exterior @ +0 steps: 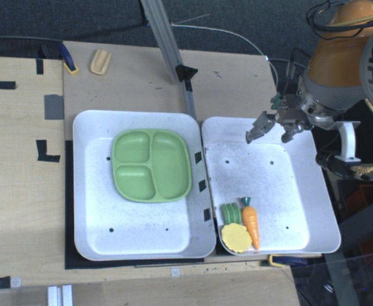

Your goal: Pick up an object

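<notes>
While the gripper [274, 131] hangs spread wide with nothing between its fingers, the carrot [250, 225] lies well below it in the right bin [301, 190], so the pick seems unstarted.

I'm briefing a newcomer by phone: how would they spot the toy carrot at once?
Find the right bin, then its near left corner, where small toys cluster. The carrot is the orange tapered one with a green top, right of the yellow disc.
</notes>
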{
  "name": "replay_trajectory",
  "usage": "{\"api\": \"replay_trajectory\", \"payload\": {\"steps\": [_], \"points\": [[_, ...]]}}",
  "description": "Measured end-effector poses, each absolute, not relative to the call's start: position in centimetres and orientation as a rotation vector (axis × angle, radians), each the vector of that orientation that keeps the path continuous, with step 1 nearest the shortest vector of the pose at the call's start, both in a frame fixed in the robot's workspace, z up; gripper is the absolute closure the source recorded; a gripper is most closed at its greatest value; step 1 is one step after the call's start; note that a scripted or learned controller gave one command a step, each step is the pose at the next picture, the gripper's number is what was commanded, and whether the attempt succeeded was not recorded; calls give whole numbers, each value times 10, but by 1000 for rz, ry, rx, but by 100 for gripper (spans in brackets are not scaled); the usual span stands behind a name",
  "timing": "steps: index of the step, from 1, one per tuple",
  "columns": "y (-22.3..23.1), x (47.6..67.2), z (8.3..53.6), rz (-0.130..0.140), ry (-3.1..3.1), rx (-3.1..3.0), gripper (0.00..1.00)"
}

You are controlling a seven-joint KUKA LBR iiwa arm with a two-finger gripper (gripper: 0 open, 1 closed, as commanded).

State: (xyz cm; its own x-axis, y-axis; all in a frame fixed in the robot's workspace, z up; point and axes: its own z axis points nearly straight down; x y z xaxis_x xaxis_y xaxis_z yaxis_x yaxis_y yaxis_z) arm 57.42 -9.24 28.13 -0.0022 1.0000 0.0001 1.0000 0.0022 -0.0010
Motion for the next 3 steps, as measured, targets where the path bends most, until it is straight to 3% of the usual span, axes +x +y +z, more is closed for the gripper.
{"api": "replay_trajectory", "payload": {"steps": [1,3], "points": [[-93,574,281,1,-2223,-2219,0],[-99,572,154,9,-2219,-2217,0]]}}
